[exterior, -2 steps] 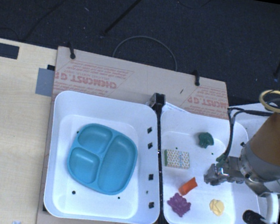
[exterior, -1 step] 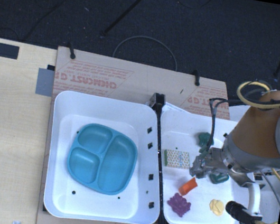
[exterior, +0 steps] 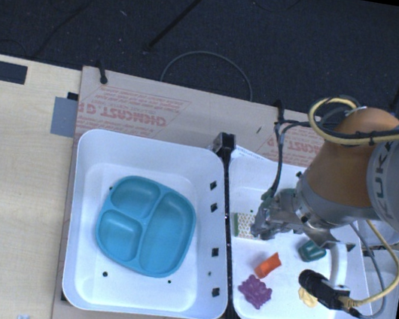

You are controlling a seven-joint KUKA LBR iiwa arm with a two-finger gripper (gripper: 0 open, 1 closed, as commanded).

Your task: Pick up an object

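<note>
In the right bin [exterior: 258, 174], my gripper [exterior: 259, 225] hangs low near the left wall, just right of a small green-and-white patterned piece [exterior: 243, 224]. Close below the gripper lies an orange block [exterior: 269, 265]. A purple bunch of grapes [exterior: 255, 291] sits nearer the bin's front. Right of the gripper, a teal object [exterior: 312, 251] rests partly under the wrist. A small yellow object [exterior: 307, 295] peeks out at the front right. From this angle nothing shows as held by the gripper.
The left bin [exterior: 100, 157] holds a blue divided plate [exterior: 146, 225]. A black divider rail [exterior: 220, 223] runs between the bins. The grey arm [exterior: 350, 170] covers the right bin's back right part.
</note>
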